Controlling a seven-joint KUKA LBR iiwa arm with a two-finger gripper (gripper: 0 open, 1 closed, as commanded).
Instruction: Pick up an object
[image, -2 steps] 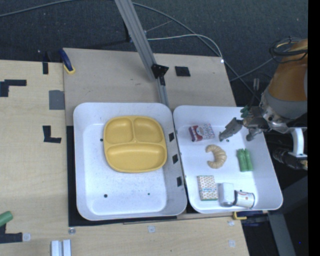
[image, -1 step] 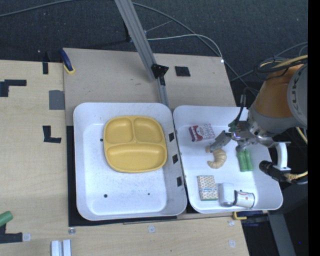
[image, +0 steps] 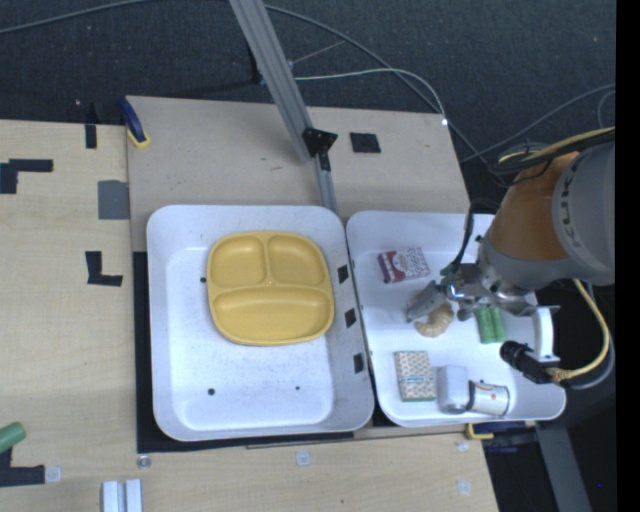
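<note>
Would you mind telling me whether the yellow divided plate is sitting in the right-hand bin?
No, the yellow divided plate lies in the left bin, while the right bin holds small items.

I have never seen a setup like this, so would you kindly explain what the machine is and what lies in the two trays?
This is one camera looking down at a bench. The grey and orange robot arm reaches in from the right; its end effector sits low over a small tan lump in the right bin. Whether it grips anything is unclear. That bin also holds a red packet, a green item, a patterned box and a silver-white object. The left bin holds a yellow divided plate.
</note>
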